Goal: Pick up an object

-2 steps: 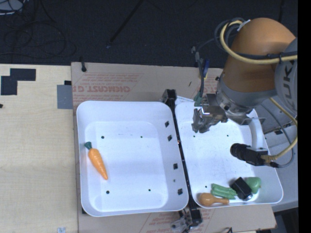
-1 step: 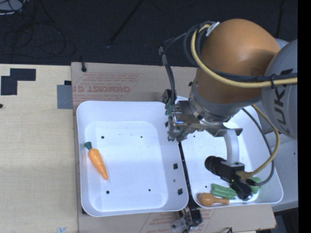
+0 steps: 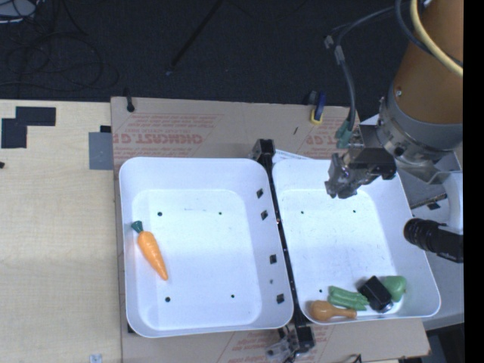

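A smooth orange toy carrot (image 3: 152, 253) with a green stub is seen lying near the left wall of the glossy left bin (image 3: 193, 174). In the right bin (image 3: 318, 203), a tan pear-shaped piece (image 3: 330, 311), a ridged green pod (image 3: 349, 299), a black block (image 3: 375, 293) and a green lump (image 3: 395, 284) are clustered at the near edge. The dark metal gripper (image 3: 344, 181) is held above the right bin's far part, well apart from them; whether its fingers are parted cannot be told

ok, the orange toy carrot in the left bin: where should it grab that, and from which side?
Probably mid-body on the orange toy carrot, coming straight down. It lies flat and alone on the left white bin's floor, running diagonally from its green top at upper left to its tip at lower right. Set the gripper across that axis; the body is thickest near the top and tapers.
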You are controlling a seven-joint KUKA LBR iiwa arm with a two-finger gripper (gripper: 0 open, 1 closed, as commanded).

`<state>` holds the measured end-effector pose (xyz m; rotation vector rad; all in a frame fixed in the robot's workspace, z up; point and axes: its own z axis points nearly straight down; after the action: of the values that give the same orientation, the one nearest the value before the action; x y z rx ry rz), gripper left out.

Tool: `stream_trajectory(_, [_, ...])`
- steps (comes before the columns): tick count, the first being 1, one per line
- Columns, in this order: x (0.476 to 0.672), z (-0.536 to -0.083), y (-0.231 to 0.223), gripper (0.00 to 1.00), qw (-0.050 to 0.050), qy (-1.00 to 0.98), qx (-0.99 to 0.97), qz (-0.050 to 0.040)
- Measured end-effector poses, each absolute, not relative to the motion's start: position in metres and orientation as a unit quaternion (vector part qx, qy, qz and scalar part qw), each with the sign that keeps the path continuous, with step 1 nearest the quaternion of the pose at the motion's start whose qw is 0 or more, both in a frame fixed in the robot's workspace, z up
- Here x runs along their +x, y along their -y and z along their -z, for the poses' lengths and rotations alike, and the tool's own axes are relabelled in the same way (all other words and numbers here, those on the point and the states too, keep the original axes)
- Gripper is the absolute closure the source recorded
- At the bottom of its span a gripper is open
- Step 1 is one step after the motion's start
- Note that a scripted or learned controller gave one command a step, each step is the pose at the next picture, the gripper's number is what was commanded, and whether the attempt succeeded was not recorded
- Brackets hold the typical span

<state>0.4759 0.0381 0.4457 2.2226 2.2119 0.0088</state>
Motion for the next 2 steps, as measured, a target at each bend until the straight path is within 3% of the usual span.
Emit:
stream_trajectory(1, [0.511, -0.543, -0.052, 1.00, 0.003, -0.708, 0.706, -0.0034])
stream_trajectory(2, [0.509, -0.537, -0.074, 1.00, -0.001, -0.708, 0.706, 0.0015])
